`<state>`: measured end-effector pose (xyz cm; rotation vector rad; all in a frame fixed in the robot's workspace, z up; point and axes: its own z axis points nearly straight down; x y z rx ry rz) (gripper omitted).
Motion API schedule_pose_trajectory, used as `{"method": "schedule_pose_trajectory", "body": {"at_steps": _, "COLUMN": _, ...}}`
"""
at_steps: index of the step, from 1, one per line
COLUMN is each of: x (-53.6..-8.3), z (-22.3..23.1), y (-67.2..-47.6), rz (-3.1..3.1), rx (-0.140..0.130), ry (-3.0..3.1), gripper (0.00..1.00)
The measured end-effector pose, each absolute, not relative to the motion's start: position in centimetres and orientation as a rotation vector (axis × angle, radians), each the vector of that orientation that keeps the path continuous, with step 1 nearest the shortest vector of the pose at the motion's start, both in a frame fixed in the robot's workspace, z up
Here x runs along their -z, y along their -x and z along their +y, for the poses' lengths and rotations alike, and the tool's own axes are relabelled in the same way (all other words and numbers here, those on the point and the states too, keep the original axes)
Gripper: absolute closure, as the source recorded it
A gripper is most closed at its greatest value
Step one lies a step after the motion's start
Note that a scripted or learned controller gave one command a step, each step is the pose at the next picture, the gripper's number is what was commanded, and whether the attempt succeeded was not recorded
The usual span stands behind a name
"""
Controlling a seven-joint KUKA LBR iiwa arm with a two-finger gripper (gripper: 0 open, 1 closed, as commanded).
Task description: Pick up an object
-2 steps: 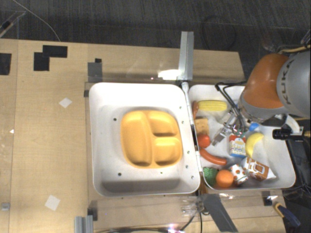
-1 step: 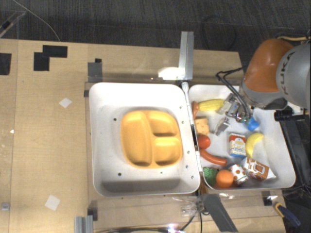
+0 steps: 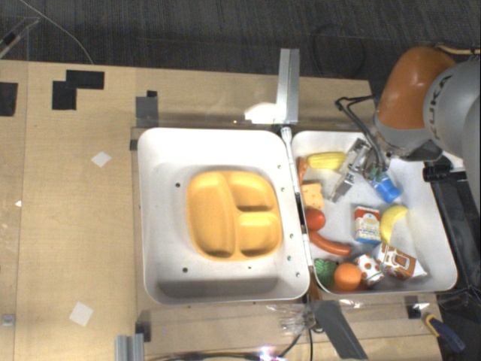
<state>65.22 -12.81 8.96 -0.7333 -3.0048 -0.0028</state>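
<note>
A: Where are the jaws point(image 3: 347, 177)?
B: Over the upper half of the right bin point(image 3: 440, 224), hanging from the grey arm point(image 3: 421, 100) with its orange band. The two metal fingers point(image 3: 343, 187) slant down toward the left, a narrow gap between them, and nothing is held there.

A: What lies closest?
B: A yellow corn cob point(image 3: 325, 160) just to their left, a cracker-like square point(image 3: 312, 195) below it, and a blue piece point(image 3: 388, 189) just to their right.

A: And farther down?
B: A red tomato point(image 3: 315, 219), then a red sausage point(image 3: 331, 244) lying aslant. A small carton point(image 3: 367, 225) stands beside a yellow lemon point(image 3: 393, 220). Along the near edge sit a green vegetable point(image 3: 325, 268), an orange point(image 3: 347, 277), a small can point(image 3: 368, 269) and a brown carton point(image 3: 398, 262).

A: The other bin?
B: The left bin point(image 3: 161, 201) holds a yellow divided tray point(image 3: 233, 213) in its middle. Both bins rest side by side on the wooden table point(image 3: 68, 224), which has black marks point(image 3: 75, 86) near its far left corner.
</note>
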Motion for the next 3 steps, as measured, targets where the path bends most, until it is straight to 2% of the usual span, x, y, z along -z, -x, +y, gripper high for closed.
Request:
{"method": "schedule_pose_trajectory", "body": {"at_steps": 1, "x": -8.9, "z": -15.8, "y": -65.4, "rz": -2.968, "rx": 0.007, "ry": 0.863, "gripper": 0.0}}
{"method": "schedule_pose_trajectory", "body": {"at_steps": 2, "x": -8.9, "z": -14.5, "y": -65.1, "rz": -2.975, "rx": -0.033, "ry": 0.911, "gripper": 0.0}}
{"method": "schedule_pose_trajectory", "body": {"at_steps": 3, "x": -8.9, "z": -14.7, "y": -65.1, "rz": -2.99, "rx": -0.031, "ry": 0.849, "gripper": 0.0}}
